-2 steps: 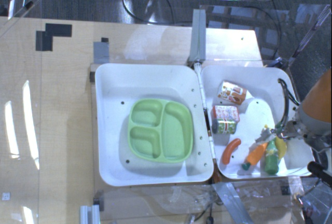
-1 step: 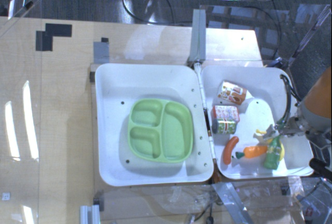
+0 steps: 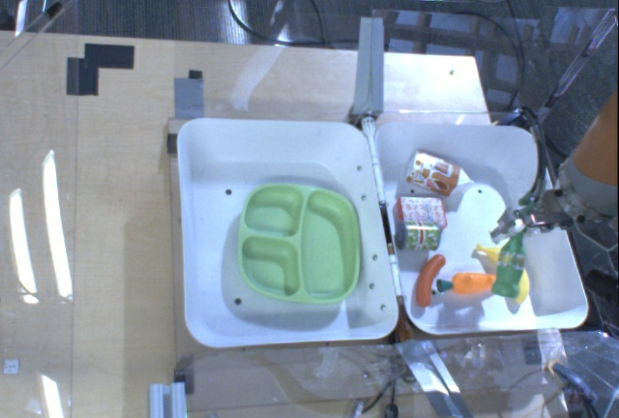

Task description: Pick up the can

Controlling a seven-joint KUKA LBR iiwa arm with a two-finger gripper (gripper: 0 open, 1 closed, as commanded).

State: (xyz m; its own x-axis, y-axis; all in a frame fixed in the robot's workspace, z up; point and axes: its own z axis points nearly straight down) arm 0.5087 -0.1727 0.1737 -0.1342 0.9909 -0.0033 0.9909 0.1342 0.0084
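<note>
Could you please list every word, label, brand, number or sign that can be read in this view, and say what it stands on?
No text can be read here.
Can: printed label in red, white and green, too small and blurred to read.
Small packet in the same right bin: red and orange print, lettering illegible.
Green divided plate in the left bin: no markings visible.

- Both white bins [image 3: 193,213] look like smooth, slightly glossy plastic.
- The green divided plate [image 3: 300,244] is matt plastic.
- The can [image 3: 420,223] wears a printed paper-like label.
- The bench [image 3: 97,213] shows pale wood grain with sheen.
</note>
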